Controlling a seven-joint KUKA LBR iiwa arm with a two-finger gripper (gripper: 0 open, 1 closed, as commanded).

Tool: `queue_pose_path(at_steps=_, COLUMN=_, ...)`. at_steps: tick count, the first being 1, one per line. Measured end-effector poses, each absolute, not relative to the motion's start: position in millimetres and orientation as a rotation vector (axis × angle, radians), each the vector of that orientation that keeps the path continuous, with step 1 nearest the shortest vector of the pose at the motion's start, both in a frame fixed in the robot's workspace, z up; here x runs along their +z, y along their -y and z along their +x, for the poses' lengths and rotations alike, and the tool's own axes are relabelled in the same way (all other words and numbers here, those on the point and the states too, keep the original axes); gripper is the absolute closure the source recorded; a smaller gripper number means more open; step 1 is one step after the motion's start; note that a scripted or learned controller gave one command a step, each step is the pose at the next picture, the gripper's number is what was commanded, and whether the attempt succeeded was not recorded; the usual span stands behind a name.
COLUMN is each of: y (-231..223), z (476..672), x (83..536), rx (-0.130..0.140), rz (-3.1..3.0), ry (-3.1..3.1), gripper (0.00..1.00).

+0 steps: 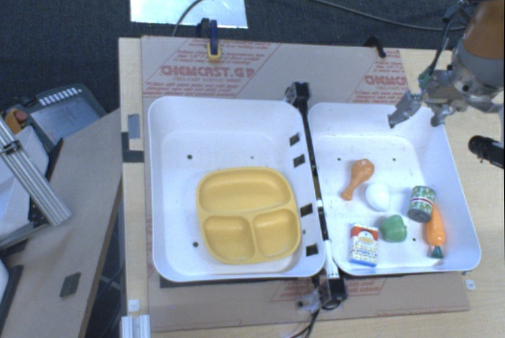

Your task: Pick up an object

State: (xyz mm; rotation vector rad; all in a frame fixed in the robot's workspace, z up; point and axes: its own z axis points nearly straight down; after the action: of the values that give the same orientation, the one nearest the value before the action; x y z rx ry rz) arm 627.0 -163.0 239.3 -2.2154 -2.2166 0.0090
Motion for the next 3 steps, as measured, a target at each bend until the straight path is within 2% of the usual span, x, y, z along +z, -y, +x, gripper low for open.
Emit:
queue_pose_path(at_steps=1, y=162.7, z=629.3, x=246.2, rx=-0.001, rz=-2.219, ry=2.226, gripper=0.00)
queue_pose_path(at_steps=3, y=156.6, z=626.0, x=151.0, rx=0.002, rz=-2.219, ry=2.222, gripper=0.00)
